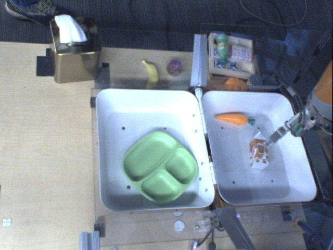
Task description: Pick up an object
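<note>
Wooden bench (47, 139), dark carpet behind it, two white bins side by side and the arm reaching in from the right.

Left bin (109, 108) carries a green divided plate (160, 165), sitting toward its near right corner. Over in the right bin (296, 186) there's a carrot (232, 119) lying across the far side, and nearer the middle a small white-and-orange packet (258, 152). The gripper (271, 136) is down low in that right bin, its tip right at the packet's upper right corner, close enough that contact can't be ruled in or out. How wide the claw stands is impossible to tell from up here. Beyond the bins, a banana (151, 72) and a purple ball (175, 67) rest on the back ledge.
</note>
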`<control>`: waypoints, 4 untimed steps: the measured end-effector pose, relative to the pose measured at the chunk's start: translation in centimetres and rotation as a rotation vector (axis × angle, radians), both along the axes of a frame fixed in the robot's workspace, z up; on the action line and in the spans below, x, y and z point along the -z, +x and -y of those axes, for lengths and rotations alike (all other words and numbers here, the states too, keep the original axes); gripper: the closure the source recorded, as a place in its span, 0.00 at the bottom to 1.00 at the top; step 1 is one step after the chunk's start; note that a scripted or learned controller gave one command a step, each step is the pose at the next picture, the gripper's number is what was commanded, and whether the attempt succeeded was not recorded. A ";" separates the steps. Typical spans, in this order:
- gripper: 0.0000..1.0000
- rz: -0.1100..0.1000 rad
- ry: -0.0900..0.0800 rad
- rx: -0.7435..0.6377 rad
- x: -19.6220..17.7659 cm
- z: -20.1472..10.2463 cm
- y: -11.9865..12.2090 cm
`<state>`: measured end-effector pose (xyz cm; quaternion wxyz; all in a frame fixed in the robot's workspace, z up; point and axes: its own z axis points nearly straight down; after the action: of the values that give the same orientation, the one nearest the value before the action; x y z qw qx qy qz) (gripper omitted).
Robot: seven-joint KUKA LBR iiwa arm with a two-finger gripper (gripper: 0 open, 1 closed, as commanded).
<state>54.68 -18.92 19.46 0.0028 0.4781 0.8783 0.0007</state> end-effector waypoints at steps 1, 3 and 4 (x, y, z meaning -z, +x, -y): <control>0.00 0.006 -0.001 0.003 10.7 -1.3 5.8; 0.00 0.001 -0.002 -0.260 10.7 -5.8 -3.1; 0.00 0.004 0.003 0.049 10.7 -10.2 1.1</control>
<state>55.80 -8.77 8.75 0.0040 0.4996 0.8663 0.0028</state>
